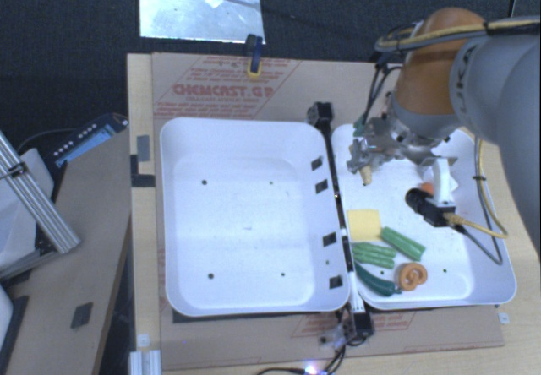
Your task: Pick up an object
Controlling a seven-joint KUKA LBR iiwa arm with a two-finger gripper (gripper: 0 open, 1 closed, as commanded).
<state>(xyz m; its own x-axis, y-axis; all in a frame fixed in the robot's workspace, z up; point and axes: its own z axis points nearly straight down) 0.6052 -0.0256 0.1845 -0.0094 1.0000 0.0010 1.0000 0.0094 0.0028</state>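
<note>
A dark cloth backs the table (144, 221), where a brown cardboard sheet (228, 86) lies under two white bins. The left bin (245, 213) sits beside the right bin (473, 280), black clips (331, 240) joining their shared rims. The gripper (365, 164) hangs over the right bin's far left corner; whether its fingers are spread or closed cannot be told. Toward that bin's near edge lie a yellow block (365, 224), green bean pods (402, 242) and an orange snail-like toy (412, 275), close together.
</note>
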